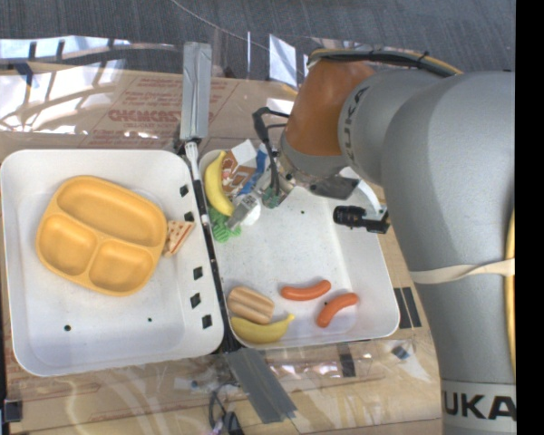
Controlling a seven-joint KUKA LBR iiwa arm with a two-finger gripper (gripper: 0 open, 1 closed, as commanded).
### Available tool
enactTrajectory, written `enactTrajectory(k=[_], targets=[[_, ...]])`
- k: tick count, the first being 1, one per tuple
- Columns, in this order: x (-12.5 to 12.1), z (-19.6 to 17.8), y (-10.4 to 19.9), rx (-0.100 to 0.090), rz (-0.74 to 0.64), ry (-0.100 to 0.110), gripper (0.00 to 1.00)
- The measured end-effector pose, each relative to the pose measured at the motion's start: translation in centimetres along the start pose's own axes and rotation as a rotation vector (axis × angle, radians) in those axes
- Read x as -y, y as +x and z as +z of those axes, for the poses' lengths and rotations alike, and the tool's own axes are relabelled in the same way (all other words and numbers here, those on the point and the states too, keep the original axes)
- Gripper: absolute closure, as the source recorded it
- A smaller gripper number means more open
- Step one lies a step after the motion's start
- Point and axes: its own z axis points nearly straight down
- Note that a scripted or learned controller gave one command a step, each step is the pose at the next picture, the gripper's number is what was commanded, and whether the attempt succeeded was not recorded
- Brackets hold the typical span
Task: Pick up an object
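My gripper [254,196] is down in the far left corner of the right bin [363,270], under the orange-banded wrist [322,116]. It sits in a small cluster of items: a yellow banana [216,184] along the bin's left wall, a green toy piece [225,229] just in front, and a red-and-blue packet [245,175] partly hidden under the wrist. Whether anything is held is hidden by the wrist.
Toward the near edge of the right bin lie two orange sausages [306,290] [337,308], a hot dog bun [251,304] and a second banana [263,329]. The left bin [36,333] holds a yellow divided plate [100,234] and a cracker [178,236].
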Motion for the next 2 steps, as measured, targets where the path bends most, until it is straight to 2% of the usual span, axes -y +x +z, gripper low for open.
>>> enactTrajectory(k=[1,2], targets=[[-0.2,0.0,-1.0,0.001,-0.130,-0.007,0.00],[-0.4,-1.0,-1.1,0.001,-0.136,-0.007,1.00]])
